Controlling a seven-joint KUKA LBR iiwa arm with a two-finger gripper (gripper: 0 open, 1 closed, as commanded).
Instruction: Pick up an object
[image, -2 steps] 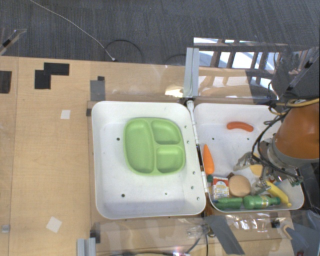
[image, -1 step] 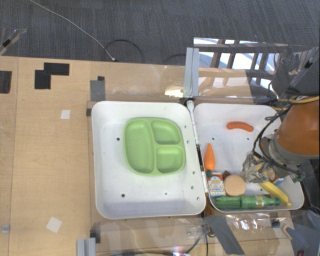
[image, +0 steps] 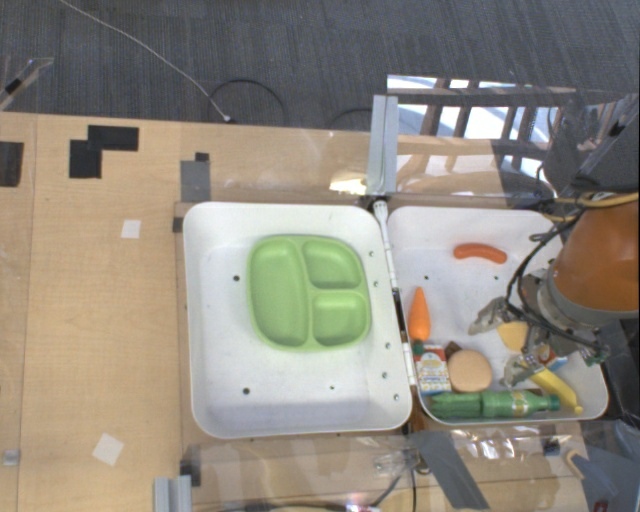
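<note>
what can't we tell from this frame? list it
- Gripper, camera view: whether it holds anything; the wrist above covers the gap.
- Pale yellow piece at the gripper: partly hidden, identity unclear.
- Banana: upper end hidden under the gripper.
- Small carton by the carrot: label too small to read.
- Green bottle: label too small to read.
- Right bin: right side covered by the arm.

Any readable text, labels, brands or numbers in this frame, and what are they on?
No text reads clearly in this frame.
Small carton at the right bin's left wall: a printed red and white label, too small and blurred to read.
Green bottle along the front wall: a yellowish label band, no legible letters.
Black squares on the bench: plain markers, no writing.
</note>
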